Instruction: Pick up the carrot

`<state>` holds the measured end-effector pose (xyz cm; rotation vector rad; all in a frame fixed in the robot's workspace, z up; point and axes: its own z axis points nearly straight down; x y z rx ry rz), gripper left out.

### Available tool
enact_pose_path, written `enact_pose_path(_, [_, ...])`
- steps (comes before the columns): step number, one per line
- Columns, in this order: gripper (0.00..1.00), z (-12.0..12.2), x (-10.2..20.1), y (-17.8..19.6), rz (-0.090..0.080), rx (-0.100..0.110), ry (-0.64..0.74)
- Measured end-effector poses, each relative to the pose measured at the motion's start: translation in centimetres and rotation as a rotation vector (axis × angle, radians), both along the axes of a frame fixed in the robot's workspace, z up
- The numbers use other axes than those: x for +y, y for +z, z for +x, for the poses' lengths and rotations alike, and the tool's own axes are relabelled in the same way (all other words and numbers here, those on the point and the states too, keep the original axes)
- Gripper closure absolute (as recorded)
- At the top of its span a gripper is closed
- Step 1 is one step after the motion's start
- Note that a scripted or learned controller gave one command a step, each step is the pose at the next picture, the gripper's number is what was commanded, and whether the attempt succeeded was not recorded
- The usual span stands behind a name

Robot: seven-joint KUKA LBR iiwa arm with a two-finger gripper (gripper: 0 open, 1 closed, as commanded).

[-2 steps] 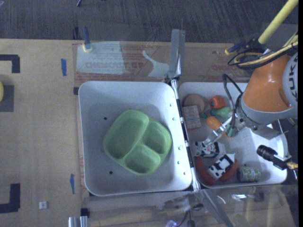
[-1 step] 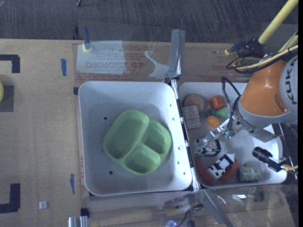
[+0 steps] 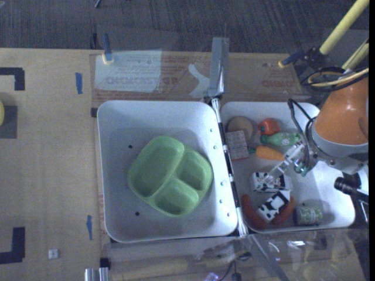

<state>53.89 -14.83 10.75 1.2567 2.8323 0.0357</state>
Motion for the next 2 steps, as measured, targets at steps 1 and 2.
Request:
enact_pose_path(1, [0.0, 4.6, -1.8, -2.1, -0.003, 0.042, -0.089])
enact_pose_path(2, [0.0, 5.4, 3.9, -2.1, -0.003, 0.045, -0.014])
